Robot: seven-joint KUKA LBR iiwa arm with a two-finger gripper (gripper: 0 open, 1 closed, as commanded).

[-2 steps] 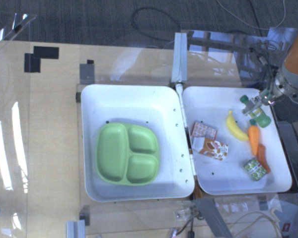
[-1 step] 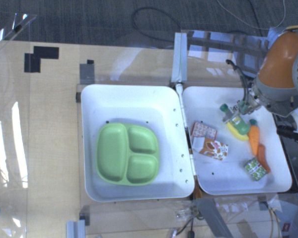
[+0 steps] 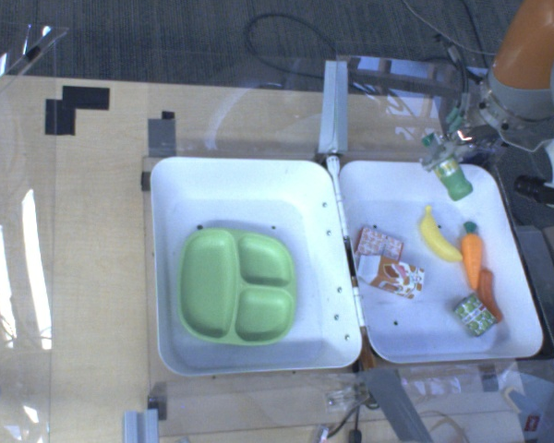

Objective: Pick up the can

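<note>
As I look down on the bench (image 3: 83, 275) from the fixed camera, the nearest thing that matters is the can (image 3: 475, 314). It is a small green patterned one, sitting in the near right corner of the right bin (image 3: 415, 335), close to the front wall. A reddish-orange piece (image 3: 489, 295) that I cannot identify lies touching it on the right side. Just beyond that lies a carrot (image 3: 472, 257), with its green top pointing away from me.

To the left of those, near the middle divider, I see a small printed carton (image 3: 398, 278). A second red-and-white carton (image 3: 379, 244) lies just behind it, and the two touch or nearly touch. A banana (image 3: 436, 236) lies between the cartons and the carrot, curving toward the far wall.

Across the divider, the left bin (image 3: 166, 340) holds a green divided plate (image 3: 238, 285), which sits flat in the near half.

Farther back in the right bin, a green bottle (image 3: 456, 183) lies tilted at the far wall, with its upper end right up against the gripper (image 3: 443, 155). From this angle I cannot tell whether the gripper is wide, narrow, or gripping the bottle. The gripper hangs over the far right corner, well apart from the can. Behind it the arm (image 3: 534, 40) rises toward the top right, showing its orange band. Black cables (image 3: 286, 35) loop across the dark floor beyond the bench.
</note>
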